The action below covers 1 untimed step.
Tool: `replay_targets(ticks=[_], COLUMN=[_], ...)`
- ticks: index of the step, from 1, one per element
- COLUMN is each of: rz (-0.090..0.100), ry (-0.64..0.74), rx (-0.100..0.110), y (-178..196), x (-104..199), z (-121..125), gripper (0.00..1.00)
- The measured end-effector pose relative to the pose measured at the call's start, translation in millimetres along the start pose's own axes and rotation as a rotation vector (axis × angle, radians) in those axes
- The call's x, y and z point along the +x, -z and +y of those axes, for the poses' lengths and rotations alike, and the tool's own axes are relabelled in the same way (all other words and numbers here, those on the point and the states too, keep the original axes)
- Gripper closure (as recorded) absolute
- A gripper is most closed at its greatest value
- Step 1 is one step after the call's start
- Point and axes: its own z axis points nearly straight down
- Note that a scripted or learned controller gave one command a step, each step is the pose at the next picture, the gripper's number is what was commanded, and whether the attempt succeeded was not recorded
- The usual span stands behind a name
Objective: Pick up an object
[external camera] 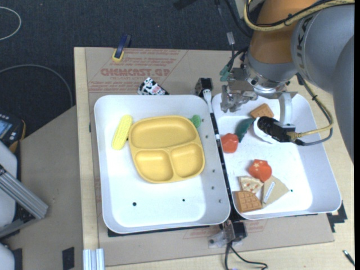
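Note:
My gripper (232, 104) hangs over the back left corner of the right bin (315, 167), close to the wall between the bins. Below it, toward the front, lie a green toy piece (243, 128) and a red tomato-like toy (229, 143). A brown cracker (260, 111) lies just right of the gripper. Further forward in the same bin are a red toy (259, 169), two waffle crackers (247, 193) and a tan wedge (275, 189). I see nothing held by the gripper.
The left bin (112, 196) holds a yellow divided plate (166, 148), a corn cob (121, 131) at its left and a small green piece (195, 120) at its back right. A black-and-white toy (151, 86) lies on the bench behind the left bin.

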Motion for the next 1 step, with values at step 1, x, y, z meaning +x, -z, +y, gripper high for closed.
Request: replay_targets(ticks=[1], rz=[0.000], ry=[-0.002], rx=[0.006], y=[-13.5], x=[-1.5], z=[-5.3], gripper=[1.00])
